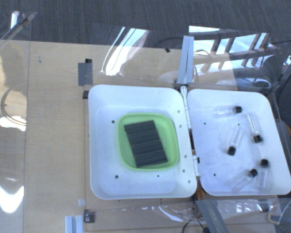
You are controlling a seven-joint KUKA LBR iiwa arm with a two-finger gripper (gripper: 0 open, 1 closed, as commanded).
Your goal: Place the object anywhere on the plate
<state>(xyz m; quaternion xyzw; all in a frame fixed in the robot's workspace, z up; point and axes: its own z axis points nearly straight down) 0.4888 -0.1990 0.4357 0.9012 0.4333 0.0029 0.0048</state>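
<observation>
Lying squarely on the green plate (170, 130) in the left bin (99, 144), a dark ridged block (145, 143) leaves rim margin all around; clear vials (235, 140) scatter the right bin (208, 174)

The bench held two white bins (101, 178), one green plate (123, 130), one dark ridged block (145, 143), and five clear vials (234, 141).

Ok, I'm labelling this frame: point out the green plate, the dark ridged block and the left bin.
green plate (122, 130): camera view, its left rim.
dark ridged block (145, 143): camera view, its middle.
left bin (102, 178): camera view, bare floor.
</observation>
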